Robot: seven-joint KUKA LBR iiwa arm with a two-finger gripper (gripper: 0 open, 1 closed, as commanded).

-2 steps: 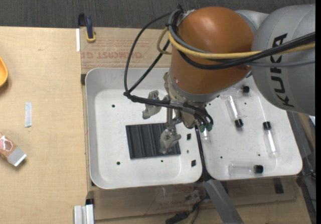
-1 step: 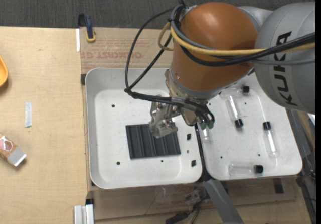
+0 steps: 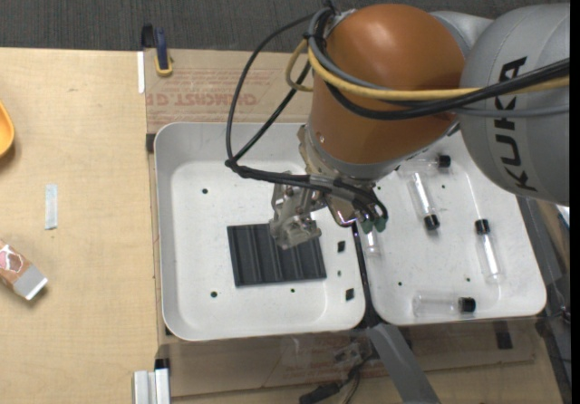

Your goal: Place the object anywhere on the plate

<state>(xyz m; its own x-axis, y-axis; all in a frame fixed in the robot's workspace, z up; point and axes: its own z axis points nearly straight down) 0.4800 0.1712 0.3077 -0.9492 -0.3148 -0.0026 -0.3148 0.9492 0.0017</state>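
A dark ribbed rectangular plate [image 3: 272, 257] lies flat in the left white bin [image 3: 181, 212]. My gripper [image 3: 295, 228] hangs from the big orange wrist directly over the plate's upper right corner, low and close to it. I cannot make out any object in it. Several clear tubes with black caps lie in the right bin [image 3: 517, 293]: one [image 3: 422, 200] near its middle, one [image 3: 488, 249] at the right, one [image 3: 441, 305] at the front. A further small tube [image 3: 370, 237] lies by the divide between the bins, partly under the cables.
Black cables [image 3: 263, 174] loop from the wrist over the left bin's back. On the wooden bench to the left lie a small white strip [image 3: 51, 207], a wrapped item [image 3: 20, 271] and an orange thing [image 3: 4, 132] at the edge. A blue clamp [image 3: 160, 47] stands behind the bins.
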